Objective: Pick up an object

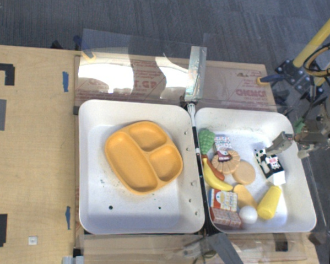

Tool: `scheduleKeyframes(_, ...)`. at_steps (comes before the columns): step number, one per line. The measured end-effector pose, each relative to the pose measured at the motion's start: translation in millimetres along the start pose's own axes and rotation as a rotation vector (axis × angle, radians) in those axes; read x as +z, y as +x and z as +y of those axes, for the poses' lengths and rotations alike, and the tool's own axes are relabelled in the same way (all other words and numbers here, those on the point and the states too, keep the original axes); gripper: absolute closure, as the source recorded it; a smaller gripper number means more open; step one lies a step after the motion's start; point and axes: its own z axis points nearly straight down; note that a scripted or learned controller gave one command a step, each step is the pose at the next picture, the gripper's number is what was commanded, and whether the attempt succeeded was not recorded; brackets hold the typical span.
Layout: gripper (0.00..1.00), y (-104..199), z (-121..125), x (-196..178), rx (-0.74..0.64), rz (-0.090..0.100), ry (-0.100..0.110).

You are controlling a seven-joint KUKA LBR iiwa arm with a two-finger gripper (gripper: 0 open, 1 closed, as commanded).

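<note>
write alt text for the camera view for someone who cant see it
Seen from above, the tool hangs over the right white bin, which holds toy food: a banana, a yellow bottle and a white egg. The left white bin holds an orange divided plate.

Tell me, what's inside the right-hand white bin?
The right bin holds toy food: a banana, a yellow bottle, a white ball, a round biscuit, small cartons. Anything beneath the pile is covered.

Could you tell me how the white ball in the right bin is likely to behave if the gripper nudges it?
The white ball looks round and smooth, so it would probably roll away. The yellow bottle and red carton beside it may block it.
</note>
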Motion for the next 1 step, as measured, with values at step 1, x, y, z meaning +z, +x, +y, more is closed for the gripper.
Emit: scheduleKeyframes(1,0.00,-19.9,-34.5,167.3,0.029,-0.002,-0.005)
